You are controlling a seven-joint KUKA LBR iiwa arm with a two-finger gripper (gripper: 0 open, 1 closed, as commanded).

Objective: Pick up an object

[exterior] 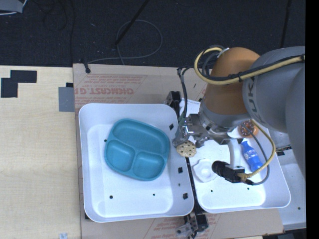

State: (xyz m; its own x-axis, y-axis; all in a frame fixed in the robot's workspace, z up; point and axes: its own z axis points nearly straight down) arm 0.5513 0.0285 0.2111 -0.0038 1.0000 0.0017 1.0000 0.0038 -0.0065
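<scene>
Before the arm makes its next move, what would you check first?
1. Gripper near a target: ok, it is over the speckled cookie.
2. Cookie actually held: cannot tell.
3. Which bin the cookie is over: cannot tell, it sits where the two bins meet.
4. Neighbours apart from the cookie: ok, white piece and blue bottle lie apart in the right bin.
5. Blue plate out of the way: ok, in the left bin.

Robotics lab: KUKA arm (279, 83), bench (35, 158) w/ white bins (124, 198).
</scene>
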